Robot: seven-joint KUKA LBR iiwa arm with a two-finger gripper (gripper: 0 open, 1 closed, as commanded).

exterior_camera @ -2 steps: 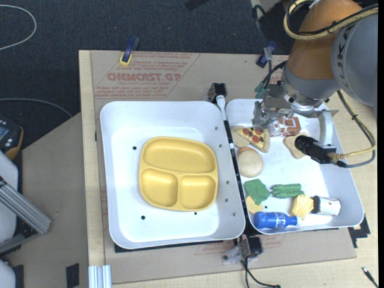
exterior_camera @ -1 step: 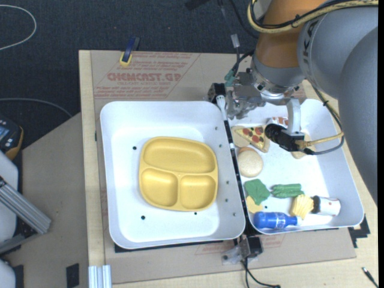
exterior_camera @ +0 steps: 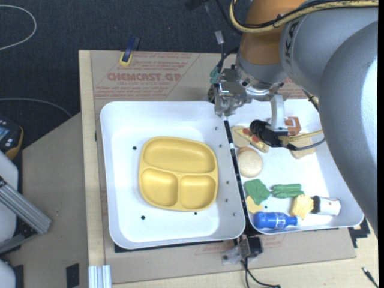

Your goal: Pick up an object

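We find the gripper [exterior_camera: 227, 102] low over the far end of the rim between the two bins, and we cannot tell how its jaws stand or whether they hold anything. The candidate objects lie in the right bin [exterior_camera: 336, 179]: a beige round piece [exterior_camera: 250, 162], green toy pieces [exterior_camera: 271, 191] and a blue bottle [exterior_camera: 274, 221]. We judge the round piece light, stiff and smooth, best pinched across its width.
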